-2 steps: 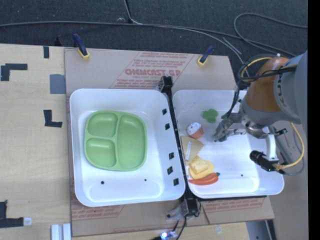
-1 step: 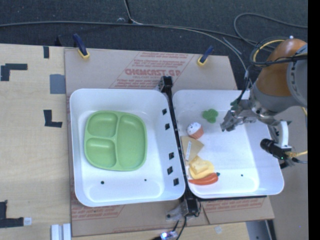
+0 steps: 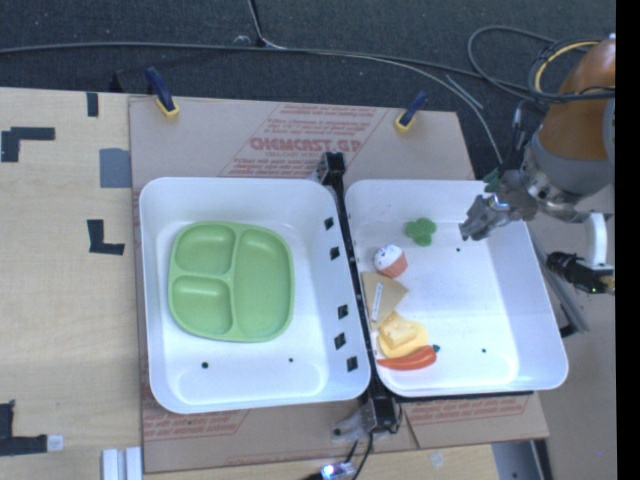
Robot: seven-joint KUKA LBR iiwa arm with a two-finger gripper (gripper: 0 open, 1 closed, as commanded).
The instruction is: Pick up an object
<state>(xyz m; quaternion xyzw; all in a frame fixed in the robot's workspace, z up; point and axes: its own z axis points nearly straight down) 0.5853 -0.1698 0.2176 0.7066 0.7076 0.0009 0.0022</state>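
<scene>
Reaching in from the right, my claw (image 3: 478, 220) is hanging over the right bin's (image 3: 520, 298) upper edge, and I cannot tell its state. Small rounded toy foods are lying nearby: green broccoli (image 3: 421, 231), yellow cheese (image 3: 398, 334), red chili (image 3: 408, 360).

This is a robotics lab or test cell, not a home. The pale wooden surface (image 3: 60, 298) bears black tape marks (image 3: 100, 238) and a brown cardboard sheet (image 3: 300, 138) held by blue-and-yellow clamps (image 3: 160, 93). Two shallow white plastic bins (image 3: 240, 393) sit side by side on it, black cables (image 3: 300, 48) trail over dark carpet behind, and a grey-and-orange industrial arm (image 3: 575, 118) reaches in.
</scene>
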